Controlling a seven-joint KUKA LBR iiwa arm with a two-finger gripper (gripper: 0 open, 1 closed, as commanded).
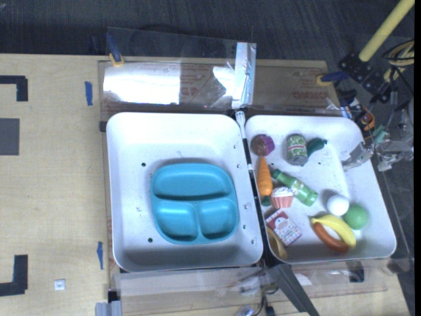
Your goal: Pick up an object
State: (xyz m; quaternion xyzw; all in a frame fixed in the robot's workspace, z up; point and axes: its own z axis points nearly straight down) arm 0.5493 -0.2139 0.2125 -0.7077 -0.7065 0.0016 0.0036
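**White bins, toy food heaped in the right one**

White plastic, smooth and shallow, forms the left bin (125, 242), which holds a glossy blue three-compartment tray (195, 201). In the right bin (381, 239) lie a yellow banana (337, 228), an orange carrot (264, 178), a green bottle (296, 186), a green ball (357, 216) and a white egg (337, 205). No writing is legible. At that bin's right rim sits the gripper (358, 155); whether it is parted or closed I cannot tell.

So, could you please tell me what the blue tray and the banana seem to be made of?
The blue tray looks like moulded plastic with a smooth, slightly matte finish: uniform colour, rounded compartments. The banana is probably a plastic toy, judging by its even yellow and soft sheen, though this view leaves that open.
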